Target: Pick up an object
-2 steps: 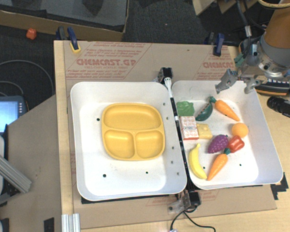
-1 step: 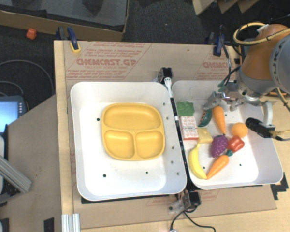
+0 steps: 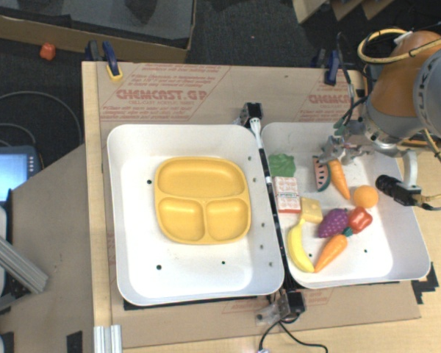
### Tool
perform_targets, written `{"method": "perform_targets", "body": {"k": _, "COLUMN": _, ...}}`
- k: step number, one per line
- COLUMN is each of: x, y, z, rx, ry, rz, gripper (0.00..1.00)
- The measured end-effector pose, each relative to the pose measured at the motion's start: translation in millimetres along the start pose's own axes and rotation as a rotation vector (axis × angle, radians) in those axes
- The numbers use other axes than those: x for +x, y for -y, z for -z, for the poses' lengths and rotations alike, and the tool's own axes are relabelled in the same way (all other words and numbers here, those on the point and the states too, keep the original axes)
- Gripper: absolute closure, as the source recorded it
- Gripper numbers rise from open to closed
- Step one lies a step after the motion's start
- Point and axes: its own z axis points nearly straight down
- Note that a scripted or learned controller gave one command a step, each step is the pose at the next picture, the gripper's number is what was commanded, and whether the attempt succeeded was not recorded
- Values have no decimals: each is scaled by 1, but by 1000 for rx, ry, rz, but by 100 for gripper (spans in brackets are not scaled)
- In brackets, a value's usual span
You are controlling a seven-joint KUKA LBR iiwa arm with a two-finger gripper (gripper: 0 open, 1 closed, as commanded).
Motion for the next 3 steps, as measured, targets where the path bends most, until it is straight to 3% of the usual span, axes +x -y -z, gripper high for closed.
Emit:
{"method": "perform_targets", "body": {"k": 1, "x": 84, "y": 41, "z": 79, "rx": 15, "ry": -10, "rz": 7, "gripper": 100}}
{"method": "perform_targets", "body": {"k": 2, "x": 11, "y": 66, "z": 176, "rx": 5, "ry": -1, "rz": -6, "gripper": 100}}
{"method": "perform_targets", "body": {"k": 3, "x": 16, "y": 66, "z": 169, "rx": 15, "ry": -6, "rz": 0, "gripper": 0}}
